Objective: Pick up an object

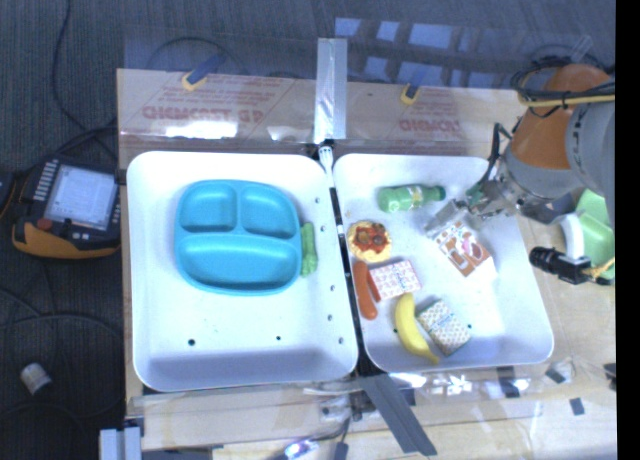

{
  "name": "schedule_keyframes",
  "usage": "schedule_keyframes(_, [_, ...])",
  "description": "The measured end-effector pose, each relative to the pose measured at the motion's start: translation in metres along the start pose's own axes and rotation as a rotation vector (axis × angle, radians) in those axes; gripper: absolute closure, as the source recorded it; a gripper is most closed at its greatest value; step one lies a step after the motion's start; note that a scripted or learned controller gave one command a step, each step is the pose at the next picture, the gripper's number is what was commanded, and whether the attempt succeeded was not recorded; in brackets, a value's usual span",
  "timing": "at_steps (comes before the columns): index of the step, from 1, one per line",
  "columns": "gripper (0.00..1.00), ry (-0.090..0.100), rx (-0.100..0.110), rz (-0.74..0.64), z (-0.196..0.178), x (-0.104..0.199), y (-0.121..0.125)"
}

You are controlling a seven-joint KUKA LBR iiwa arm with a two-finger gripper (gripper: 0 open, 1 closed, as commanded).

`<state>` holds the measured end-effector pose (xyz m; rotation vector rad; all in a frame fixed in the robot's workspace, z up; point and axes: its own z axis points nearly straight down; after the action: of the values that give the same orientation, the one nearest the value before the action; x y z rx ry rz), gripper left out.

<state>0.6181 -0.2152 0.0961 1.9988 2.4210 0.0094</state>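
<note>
My gripper reaches into the right bin from the right, low over its upper middle. Just below it lies a red-and-white carton, touching it or very close; I cannot tell which. A green bottle lies on its side to the gripper's left. Further left and toward the front lie a small round pizza toy, an orange sausage, a pink patterned box, a banana and a second patterned box.
The left bin holds a blue divided plate and a green pod against its right wall. A green-and-white device sits on the bench right of the bins. A handheld pendant lies at the far left.
</note>
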Motion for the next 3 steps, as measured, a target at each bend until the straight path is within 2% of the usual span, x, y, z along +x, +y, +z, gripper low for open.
schedule_keyframes(1, [1.0,0.0,0.001,-0.001,-0.008,0.001,0.0])
schedule_keyframes(2, [0.0,0.0,0.001,-0.001,-0.008,0.0,0.0])
schedule_keyframes(3, [0.0,-0.012,-0.007,-0.173,0.005,0.03,-0.06])
